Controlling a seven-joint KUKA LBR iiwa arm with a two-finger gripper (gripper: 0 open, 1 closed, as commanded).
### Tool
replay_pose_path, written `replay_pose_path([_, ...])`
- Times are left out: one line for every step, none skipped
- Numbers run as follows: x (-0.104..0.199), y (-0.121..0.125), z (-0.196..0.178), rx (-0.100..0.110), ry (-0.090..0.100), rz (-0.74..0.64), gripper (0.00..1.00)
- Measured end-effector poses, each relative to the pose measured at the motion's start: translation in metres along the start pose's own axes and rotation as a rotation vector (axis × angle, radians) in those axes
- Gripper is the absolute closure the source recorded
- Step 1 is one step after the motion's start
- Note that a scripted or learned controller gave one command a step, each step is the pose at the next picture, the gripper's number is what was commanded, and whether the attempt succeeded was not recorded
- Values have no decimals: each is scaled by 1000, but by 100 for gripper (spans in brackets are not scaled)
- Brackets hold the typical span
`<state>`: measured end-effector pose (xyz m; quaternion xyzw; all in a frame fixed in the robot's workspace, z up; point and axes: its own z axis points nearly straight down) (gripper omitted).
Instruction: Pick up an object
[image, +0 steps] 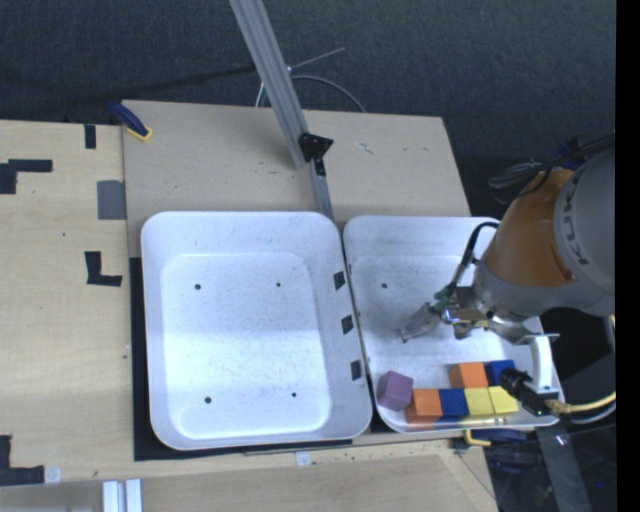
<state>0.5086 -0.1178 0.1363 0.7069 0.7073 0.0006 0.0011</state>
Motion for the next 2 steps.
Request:
replay_pose_path([24,23,47,7,1,-3,0])
replay_pose_path([51,-21,-60,-1,2,-2,0])
